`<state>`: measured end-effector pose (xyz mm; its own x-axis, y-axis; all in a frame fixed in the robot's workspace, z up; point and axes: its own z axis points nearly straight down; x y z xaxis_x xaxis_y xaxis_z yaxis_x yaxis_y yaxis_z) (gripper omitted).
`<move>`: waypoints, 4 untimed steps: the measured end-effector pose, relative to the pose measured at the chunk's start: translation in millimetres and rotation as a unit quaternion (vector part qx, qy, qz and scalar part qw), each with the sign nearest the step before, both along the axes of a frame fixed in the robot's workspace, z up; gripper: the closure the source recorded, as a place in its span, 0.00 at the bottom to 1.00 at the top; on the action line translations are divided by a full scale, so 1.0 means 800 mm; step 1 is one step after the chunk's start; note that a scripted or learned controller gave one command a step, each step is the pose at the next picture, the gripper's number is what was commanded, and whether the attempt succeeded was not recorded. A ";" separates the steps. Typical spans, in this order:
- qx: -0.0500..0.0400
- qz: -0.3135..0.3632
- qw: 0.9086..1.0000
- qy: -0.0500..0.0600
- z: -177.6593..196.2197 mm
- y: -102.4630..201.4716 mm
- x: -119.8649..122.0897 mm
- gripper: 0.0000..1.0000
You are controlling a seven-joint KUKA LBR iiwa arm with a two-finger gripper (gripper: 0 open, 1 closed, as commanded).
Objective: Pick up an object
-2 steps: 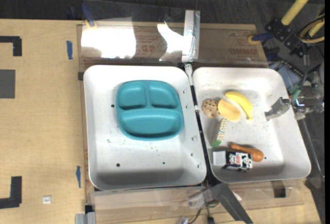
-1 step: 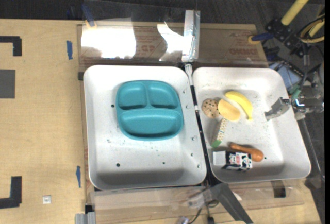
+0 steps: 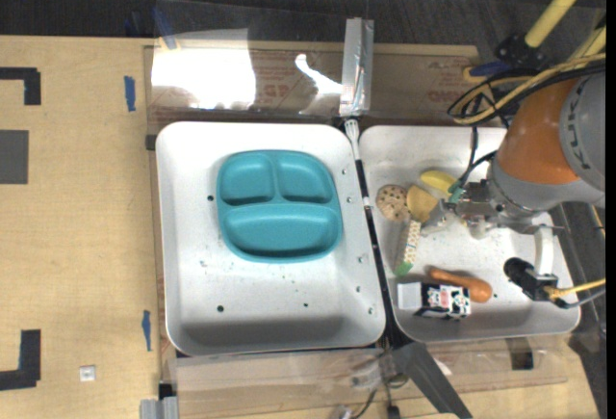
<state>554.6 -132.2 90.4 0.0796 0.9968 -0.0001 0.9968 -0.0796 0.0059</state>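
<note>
The teal divided tray [image 3: 279, 203] looked like smooth, faintly glossy plastic; the two white bins [image 3: 183, 292] seemed matt plastic — speckled with dark marks. The bench [image 3: 77, 244] at left appeared as plain, matt cardboard-like board — the arm [image 3: 553, 143] had glossy orange casing.

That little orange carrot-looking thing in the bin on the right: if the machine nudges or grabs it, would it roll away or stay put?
The carrot looks long, rounded and tapered, so a sideways nudge would probably roll it, likely in a curve. Its surface looks smooth and glossy, so it may slip from a pinch near the thin end. It lies close to the black-and-white box, which might stop it rolling that way.
</note>
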 end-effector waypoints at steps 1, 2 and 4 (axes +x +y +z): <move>-0.001 0.036 0.999 0.000 -0.005 -0.035 0.056 0.00; 0.000 0.016 1.000 0.002 -0.006 -0.070 0.079 0.00; 0.007 0.040 0.999 0.002 -0.004 -0.091 0.099 0.00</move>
<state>633.6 -204.6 87.5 -0.0009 0.9999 0.0130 1.0000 0.0009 0.0012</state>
